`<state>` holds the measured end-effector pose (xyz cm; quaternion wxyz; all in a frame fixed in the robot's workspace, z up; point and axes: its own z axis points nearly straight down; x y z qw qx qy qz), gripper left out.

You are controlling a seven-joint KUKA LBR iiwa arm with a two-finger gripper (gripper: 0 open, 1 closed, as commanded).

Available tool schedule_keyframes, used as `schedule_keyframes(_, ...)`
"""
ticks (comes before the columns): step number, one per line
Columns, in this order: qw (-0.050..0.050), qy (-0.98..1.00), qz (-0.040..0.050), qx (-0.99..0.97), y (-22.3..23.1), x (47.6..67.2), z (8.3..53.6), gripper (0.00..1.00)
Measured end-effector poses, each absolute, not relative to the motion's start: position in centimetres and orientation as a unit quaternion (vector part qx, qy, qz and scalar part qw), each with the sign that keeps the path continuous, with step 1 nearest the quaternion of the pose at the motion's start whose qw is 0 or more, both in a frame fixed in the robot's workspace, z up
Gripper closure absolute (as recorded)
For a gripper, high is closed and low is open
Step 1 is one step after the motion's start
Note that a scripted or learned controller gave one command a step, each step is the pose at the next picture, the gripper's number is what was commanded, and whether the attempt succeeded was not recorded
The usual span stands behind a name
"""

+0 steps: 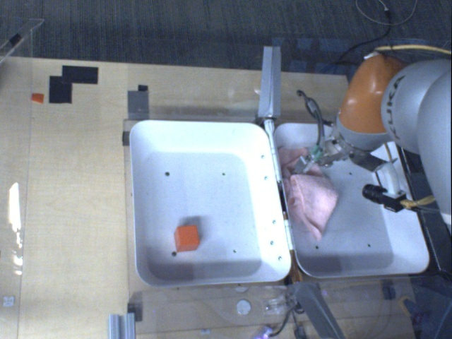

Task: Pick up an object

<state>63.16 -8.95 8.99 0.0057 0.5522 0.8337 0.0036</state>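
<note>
Single overhead view of the grasp approach. The hand [311, 159] sits low at the upper-left of the right bin [406, 260], at or just above the top edge of a pink cloth [312, 200]. Whether it is spread, pressed together or pinching cannot be told at this scale, as the tips merge with the fabric. No lifted object is visible, so the step in hand is judged to be the reach or closing phase of a pick, with the lift not yet made.

The pink cloth, the likely target, lies crumpled in the left half of the right bin, extending from the hand toward 6 o'clock; it appears soft and folded, with an irregular lobed outline. The next move would call for a firm pinch on a raised fold, then a vertical lift, since limp fabric may slip or trail.

Toward 8 o'clock of the hand, well apart in the left bin [152, 189], rests a small orange block [187, 238], rigid and matte. Both bins are shallow, smooth, white, with rounded corners, on a pale wood-toned bench [70, 224]. The arm [409, 111] is grey with a glossy orange band.
</note>
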Motion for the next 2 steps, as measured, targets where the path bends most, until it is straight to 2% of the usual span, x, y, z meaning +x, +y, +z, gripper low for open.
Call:
schedule_keyframes(1,0.006,0.838,0.0037,0.546,-9.1,62.1,9.0,0.0)
schedule_keyframes(2,0.011,0.838,0.007,0.546,-8.9,62.5,10.4,1.0)
